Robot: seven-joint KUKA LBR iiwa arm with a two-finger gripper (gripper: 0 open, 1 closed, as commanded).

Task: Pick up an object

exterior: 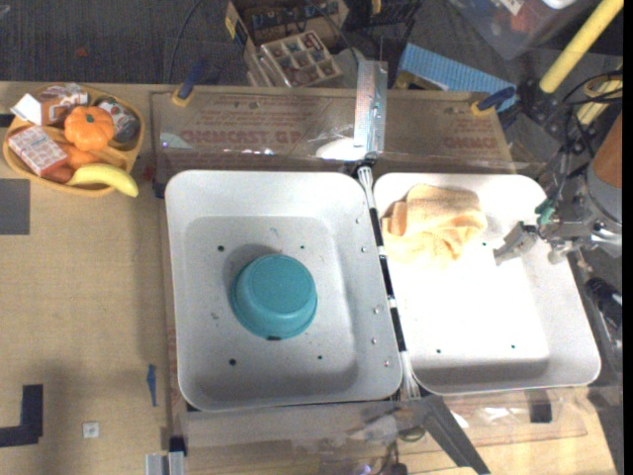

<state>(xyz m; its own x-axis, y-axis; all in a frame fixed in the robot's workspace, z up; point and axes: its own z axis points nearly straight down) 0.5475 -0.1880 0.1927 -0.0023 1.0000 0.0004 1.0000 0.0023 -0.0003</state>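
Note:
An upturned teal bowl [275, 296] sits in the middle of the left bin [198, 216]. A crumpled tan and orange cloth [433, 223] lies in the far left corner of the right bin [495, 334]. My gripper [532, 247] hangs over the right bin's far right side, a short way right of the cloth and apart from it. Its two grey fingers [508, 243] stand spread, open, with nothing between them.
A yellow dish [30, 161] with a banana, a small pumpkin and packets sits on the bench at far left. A metal divider strip [370, 107] and clear sheeting run behind the bins. Cables and boxes crowd the floor beyond.

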